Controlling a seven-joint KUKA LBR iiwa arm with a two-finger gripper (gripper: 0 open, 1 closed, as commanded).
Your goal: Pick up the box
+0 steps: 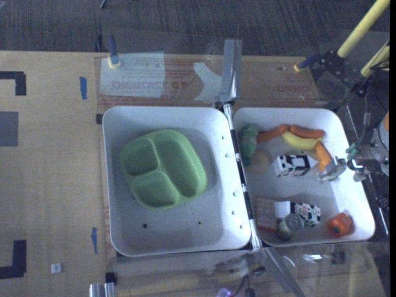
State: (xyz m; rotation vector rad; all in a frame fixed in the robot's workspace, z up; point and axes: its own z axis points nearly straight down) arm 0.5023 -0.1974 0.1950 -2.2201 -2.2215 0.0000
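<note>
white plastic forms both shallow bins: the left bin holds one green three-compartment plate, smooth and rounded. the gripper sits over the right bin's right edge; whether it is spread or pressed together i cannot tell. just to its left lies one black-and-white patterned box, a small carton, apart from it. a second similar carton lies below-left. above-left of the gripper lie one yellow banana, two orange sausage shapes and one carrot-like piece; one orange rounded toy sits below.
</note>
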